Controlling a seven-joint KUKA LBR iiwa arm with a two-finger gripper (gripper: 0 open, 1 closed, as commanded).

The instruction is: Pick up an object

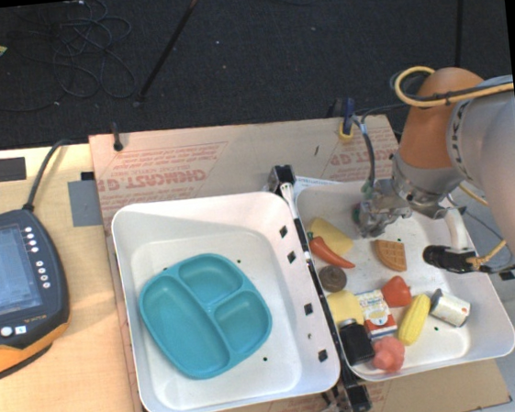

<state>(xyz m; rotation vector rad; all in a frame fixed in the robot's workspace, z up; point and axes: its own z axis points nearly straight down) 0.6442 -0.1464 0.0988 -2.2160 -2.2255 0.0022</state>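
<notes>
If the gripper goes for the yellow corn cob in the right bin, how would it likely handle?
The corn looks rounded and elongated, so it may roll or slip sideways when nudged. It looks like a plastic toy, so probably light and stiff. A small carton lies close beside it, so a grasp could bump that neighbour.

Arm (475, 129) enters from the right, wrist bent down and left, orange band (just above the wrist) facing the camera. Gripper (372, 216) sits low at the end of the wrist, pointing down-left; it's small and dark in this view.
</notes>
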